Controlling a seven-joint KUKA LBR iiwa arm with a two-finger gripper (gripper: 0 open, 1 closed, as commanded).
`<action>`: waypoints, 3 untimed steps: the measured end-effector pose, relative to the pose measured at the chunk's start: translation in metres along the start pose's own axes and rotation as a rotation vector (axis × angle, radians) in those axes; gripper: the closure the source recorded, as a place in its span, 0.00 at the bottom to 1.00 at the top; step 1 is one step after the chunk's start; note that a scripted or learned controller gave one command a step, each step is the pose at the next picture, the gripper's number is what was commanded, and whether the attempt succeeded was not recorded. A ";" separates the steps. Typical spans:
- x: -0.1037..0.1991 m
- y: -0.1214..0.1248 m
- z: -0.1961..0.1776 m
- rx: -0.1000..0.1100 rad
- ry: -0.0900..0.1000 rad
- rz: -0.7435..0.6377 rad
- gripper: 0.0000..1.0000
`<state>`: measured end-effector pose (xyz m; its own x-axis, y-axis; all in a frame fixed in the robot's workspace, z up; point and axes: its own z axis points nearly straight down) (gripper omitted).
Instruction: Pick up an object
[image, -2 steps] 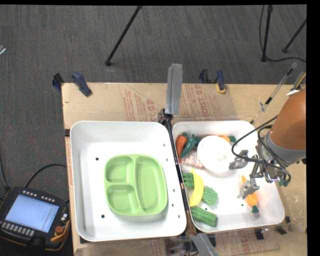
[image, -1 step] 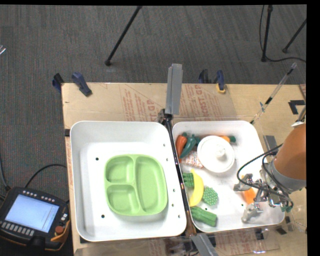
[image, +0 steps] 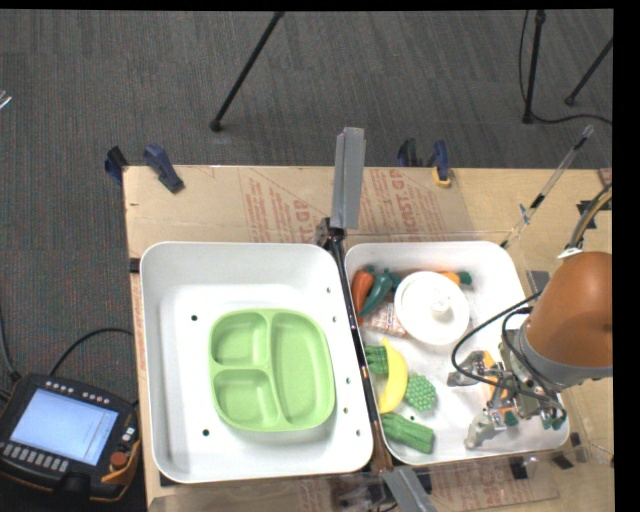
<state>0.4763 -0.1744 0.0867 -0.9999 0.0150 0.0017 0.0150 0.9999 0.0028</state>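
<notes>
The right bin (image: 500, 258) holds several toy foods. A white round dish (image: 432, 307) lies near its middle, with an orange carrot (image: 361, 290) and a dark green pepper (image: 381, 288) to its left. A yellow banana (image: 394, 375), a bumpy green piece (image: 420, 392) and a green pickle-like piece (image: 408, 431) lie along the bin's left front. My gripper (image: 492, 415) hangs low over the bin's front right corner, to the right of these toys. Small orange and teal bits show beside it, partly hidden by the wrist.
The left bin (image: 175, 300) carries a light green divided plate (image: 271, 370). A grey upright post (image: 348, 180) stands behind the seam between the bins. The arm's orange band (image: 575, 315) overhangs the right bin's right wall. A teach pendant (image: 65, 430) lies off the bench at the lower left.
</notes>
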 end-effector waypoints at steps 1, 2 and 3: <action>0.002 0.083 0.001 -0.001 0.002 0.120 0.00; 0.002 0.093 0.001 0.001 0.003 -0.040 0.00; -0.002 0.095 0.000 0.002 -0.001 -0.149 0.00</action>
<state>0.4794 -0.0797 0.0866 -0.9910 -0.1337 0.0006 -0.1337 0.9910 0.0008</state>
